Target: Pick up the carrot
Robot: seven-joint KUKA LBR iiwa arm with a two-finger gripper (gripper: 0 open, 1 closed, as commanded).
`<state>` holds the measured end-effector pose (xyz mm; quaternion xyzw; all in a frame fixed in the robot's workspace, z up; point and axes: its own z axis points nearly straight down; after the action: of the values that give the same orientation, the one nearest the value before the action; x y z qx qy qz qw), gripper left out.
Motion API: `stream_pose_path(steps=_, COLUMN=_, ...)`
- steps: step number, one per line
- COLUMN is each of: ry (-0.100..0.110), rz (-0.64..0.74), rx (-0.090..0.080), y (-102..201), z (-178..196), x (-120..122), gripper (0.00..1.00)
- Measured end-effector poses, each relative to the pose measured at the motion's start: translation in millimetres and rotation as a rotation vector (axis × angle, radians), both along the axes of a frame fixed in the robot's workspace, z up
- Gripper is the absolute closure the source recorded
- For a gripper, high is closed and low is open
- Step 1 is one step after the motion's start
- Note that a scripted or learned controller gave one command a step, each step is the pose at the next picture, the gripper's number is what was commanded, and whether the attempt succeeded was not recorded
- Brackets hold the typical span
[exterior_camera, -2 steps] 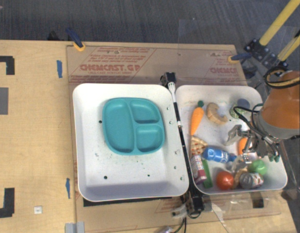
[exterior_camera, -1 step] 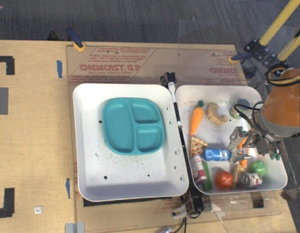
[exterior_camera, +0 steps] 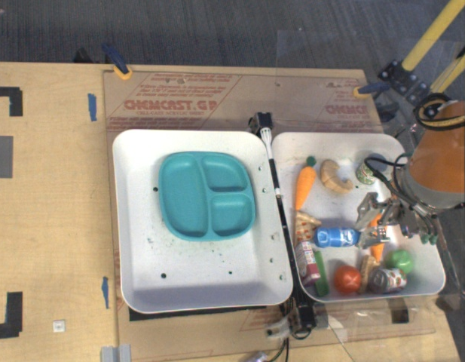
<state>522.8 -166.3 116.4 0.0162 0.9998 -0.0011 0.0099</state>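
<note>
We see arm reaching from right, tool (exterior_camera: pixel 377 219) low over right bin (exterior_camera: pixel 435 277); grip state unclear; carrot (exterior_camera: pixel 304 187) apart, leftward.

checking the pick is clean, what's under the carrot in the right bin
The carrot lies flat on the right bin floor, green top toward the far wall. White floor shows all around it, and nothing pokes out from beneath. The patch directly under it is covered.
</note>
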Motion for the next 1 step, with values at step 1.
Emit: stream_pose_path(steps=1, ry=0.004, rz=-0.043, rx=0.005, y=103.1, z=72.3, x=-2.3, gripper=1.0)
